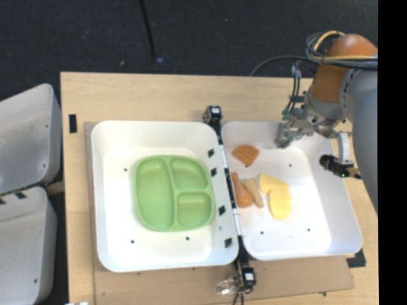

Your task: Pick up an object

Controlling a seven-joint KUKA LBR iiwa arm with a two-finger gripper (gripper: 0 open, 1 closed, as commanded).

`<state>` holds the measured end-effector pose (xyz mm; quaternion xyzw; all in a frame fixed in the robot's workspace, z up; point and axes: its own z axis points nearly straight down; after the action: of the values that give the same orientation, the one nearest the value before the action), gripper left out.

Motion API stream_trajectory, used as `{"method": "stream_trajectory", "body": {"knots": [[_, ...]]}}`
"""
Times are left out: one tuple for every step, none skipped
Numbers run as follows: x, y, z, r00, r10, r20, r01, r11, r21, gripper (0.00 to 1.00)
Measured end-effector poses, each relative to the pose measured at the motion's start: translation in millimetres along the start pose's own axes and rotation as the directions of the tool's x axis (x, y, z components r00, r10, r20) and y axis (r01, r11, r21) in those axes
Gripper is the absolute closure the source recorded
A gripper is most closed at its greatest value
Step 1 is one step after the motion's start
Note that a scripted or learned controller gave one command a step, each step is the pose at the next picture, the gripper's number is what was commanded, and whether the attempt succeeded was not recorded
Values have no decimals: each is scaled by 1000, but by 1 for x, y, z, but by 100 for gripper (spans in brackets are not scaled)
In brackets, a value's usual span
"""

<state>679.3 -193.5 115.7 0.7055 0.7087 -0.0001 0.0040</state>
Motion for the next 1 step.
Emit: {"method": "stream_trajectory", "body": {"knots": [[-8, -3, -48, 1000, 4, -3, -4, 1000, 0, 100]]}}
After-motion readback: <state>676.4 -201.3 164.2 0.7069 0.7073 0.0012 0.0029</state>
